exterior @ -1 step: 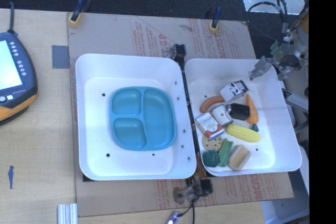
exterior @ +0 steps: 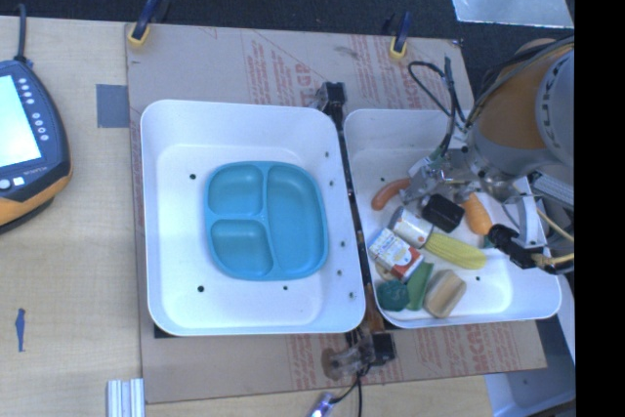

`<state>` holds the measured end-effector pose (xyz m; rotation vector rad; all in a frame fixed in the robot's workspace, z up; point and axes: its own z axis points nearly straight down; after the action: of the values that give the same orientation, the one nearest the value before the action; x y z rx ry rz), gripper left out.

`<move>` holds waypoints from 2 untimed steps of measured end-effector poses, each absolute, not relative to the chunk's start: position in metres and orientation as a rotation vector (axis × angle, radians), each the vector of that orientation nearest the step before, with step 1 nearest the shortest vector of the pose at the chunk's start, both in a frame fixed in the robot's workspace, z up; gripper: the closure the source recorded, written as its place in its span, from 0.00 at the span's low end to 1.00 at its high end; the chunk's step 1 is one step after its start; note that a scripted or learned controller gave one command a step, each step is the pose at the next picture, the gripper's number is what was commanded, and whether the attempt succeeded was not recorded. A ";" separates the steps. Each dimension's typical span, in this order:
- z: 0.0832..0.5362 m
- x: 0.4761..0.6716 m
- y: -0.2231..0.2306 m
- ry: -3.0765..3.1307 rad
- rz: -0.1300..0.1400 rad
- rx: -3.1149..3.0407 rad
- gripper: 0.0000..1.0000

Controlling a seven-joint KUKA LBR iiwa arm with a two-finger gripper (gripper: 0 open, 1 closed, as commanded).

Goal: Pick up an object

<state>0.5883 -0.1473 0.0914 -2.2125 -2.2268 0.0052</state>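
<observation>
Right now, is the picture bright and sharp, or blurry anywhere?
In the camera view, light is bright and even; the blue plate in the left bin looks sharp with soft shadows, while the toys in the right bin are small and slightly fuzzy.

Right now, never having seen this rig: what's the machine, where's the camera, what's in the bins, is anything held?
One fixed camera looks down at a slant on a bench with two shallow white bins. The grey arm with the orange band is a KUKA iiwa robot reaching in from the right. Its end effector hangs low over the right bin; I cannot tell whether it holds anything. That bin has a pile of small items: a yellow corn cob, a small carrot, a sausage, a black block, a small printed carton and a few others. The left bin holds a blue divided plate. A handheld control pendant lies at the far left.
</observation>
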 end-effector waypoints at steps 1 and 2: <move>0.092 0.611 -0.106 -2.229 0.005 -2.213 0.00; 0.092 0.631 -0.099 -2.226 0.003 -2.215 0.00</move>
<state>0.6308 -0.0986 0.0920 -2.2152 -2.2257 0.0034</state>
